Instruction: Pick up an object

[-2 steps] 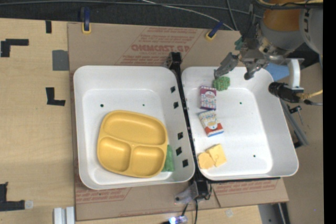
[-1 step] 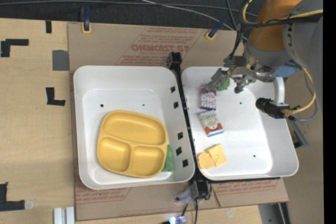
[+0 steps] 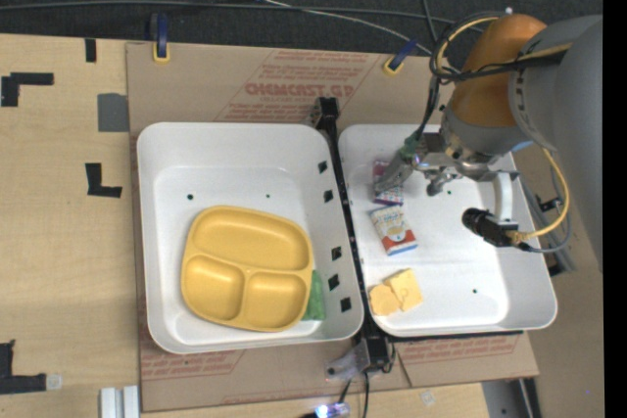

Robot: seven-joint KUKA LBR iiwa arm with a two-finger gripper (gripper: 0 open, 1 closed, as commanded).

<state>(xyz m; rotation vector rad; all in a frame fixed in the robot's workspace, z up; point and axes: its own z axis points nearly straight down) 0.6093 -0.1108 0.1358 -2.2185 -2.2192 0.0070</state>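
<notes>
- Gripper [image 3: 392,179] low in the right bin [image 3: 529,308]; jaw state impossible to tell.
- Small carton [image 3: 394,230] just below, cheese wedge [image 3: 397,293] farther.
- Could close beside the carton, knocking it aside.

A single fixed camera looks down on the bench at a slant from above, far enough back to take in both white bins, the cardboard sheet [image 3: 294,88] under them and a strip of dark floor beyond. The arm [image 3: 529,73] enters from the right edge, so the gripper [image 3: 397,173] hangs over the right bin [image 3: 524,303], and the left bin [image 3: 162,210] lies farther left of it across the central divider [image 3: 338,210]. Beyond the gripper, toward the top of the frame, cables [image 3: 294,3] trail over the floor.
</notes>
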